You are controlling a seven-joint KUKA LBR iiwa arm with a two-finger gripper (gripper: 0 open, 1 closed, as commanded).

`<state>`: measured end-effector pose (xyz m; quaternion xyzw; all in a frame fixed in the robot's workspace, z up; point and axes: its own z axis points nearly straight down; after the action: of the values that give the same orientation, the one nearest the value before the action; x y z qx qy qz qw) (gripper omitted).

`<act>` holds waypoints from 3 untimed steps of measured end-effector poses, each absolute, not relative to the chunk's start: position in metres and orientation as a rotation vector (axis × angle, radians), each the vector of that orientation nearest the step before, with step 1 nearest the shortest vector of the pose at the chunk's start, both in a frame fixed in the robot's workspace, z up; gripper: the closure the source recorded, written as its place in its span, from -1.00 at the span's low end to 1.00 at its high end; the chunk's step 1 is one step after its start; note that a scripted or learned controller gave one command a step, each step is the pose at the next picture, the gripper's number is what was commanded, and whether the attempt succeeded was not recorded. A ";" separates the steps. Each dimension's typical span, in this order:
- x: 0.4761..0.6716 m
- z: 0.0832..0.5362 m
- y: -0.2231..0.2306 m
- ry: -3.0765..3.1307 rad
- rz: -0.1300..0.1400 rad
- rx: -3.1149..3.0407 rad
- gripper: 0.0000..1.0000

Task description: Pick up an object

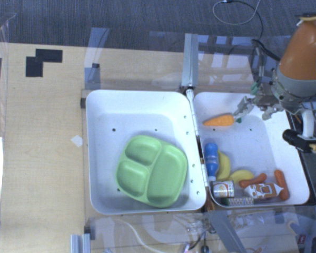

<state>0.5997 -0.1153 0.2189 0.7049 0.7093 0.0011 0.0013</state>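
Note:
My gripper point(254, 110) hangs over the far part of the right bin point(263, 141), with its fingers spread open and nothing between them. An orange carrot point(218, 121) lies on the bin floor just left of the left fingertip point(242, 108); I cannot tell if they touch. Along the bin's near edge lie a blue bottle point(211, 158), a yellow banana point(241, 175), a small can point(224, 188), a printed carton point(263, 192) and a red sausage point(282, 183). A green divided plate point(151, 170) sits tilted in the left bin point(110, 120).
A metal divider rail point(189, 62) runs between the bins at the back. The grey and orange arm point(303, 57) fills the right side above the right bin. A black cable point(237, 9) loops on the dark floor behind the bench.

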 end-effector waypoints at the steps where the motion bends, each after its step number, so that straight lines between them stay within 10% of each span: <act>1: 0.613 0.138 -0.104 2.244 0.003 2.196 -1.00; 2: 0.614 0.139 -0.105 2.243 0.004 2.196 -1.00; 3: 0.671 0.087 -0.092 2.286 0.008 2.145 -1.00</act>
<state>0.6709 -0.0918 0.0875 0.6842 0.7293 0.0026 0.0033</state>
